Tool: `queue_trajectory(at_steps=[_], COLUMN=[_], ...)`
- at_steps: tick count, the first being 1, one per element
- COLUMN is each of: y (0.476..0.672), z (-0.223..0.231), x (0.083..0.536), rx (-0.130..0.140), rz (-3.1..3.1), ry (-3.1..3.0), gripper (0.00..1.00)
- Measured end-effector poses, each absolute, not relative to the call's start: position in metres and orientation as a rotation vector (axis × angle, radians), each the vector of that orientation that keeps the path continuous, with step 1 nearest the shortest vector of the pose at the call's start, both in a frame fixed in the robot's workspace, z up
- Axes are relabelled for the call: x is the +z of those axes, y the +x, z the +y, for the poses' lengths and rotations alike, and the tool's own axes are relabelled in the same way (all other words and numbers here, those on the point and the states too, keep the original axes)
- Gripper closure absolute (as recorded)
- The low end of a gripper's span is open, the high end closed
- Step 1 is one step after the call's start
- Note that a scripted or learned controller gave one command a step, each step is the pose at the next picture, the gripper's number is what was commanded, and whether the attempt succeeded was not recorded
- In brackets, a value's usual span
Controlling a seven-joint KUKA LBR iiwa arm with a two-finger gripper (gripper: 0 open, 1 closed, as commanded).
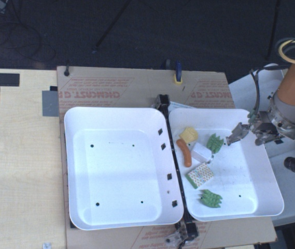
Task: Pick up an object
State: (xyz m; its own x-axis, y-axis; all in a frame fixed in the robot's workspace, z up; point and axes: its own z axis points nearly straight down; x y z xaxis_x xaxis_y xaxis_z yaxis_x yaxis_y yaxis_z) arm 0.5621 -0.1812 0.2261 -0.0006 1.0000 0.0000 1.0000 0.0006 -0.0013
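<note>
The right bin holds several small objects. A yellow lump lies at its far left, with an orange sausage-shaped piece just below it. A white block sits beside a green leafy piece. A speckled flat block and a second green piece lie nearer the front. My gripper hovers over the bin's far right part, to the right of the upper green piece. Its fingers are spread open, and nothing is between them.
The left bin stands beside the right one, separated by a black divider. Both rest on a cardboard sheet. A pale wooden bench top extends to the left. Cables hang near the arm on the right.
</note>
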Motion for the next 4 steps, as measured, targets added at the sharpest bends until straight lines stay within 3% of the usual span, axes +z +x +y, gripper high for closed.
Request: queue_trajectory(at_steps=[1, 2, 4], y=[0.562, 0.488, 0.489], z=[-0.182, -0.214, -0.217], x=[0.236, 0.296, 0.313], rx=[0.002, 0.002, 0.004], rz=[-2.221, -2.218, -2.214], ry=[-2.218, -2.222, -2.223], gripper=[1.0, 1.0, 1.0])
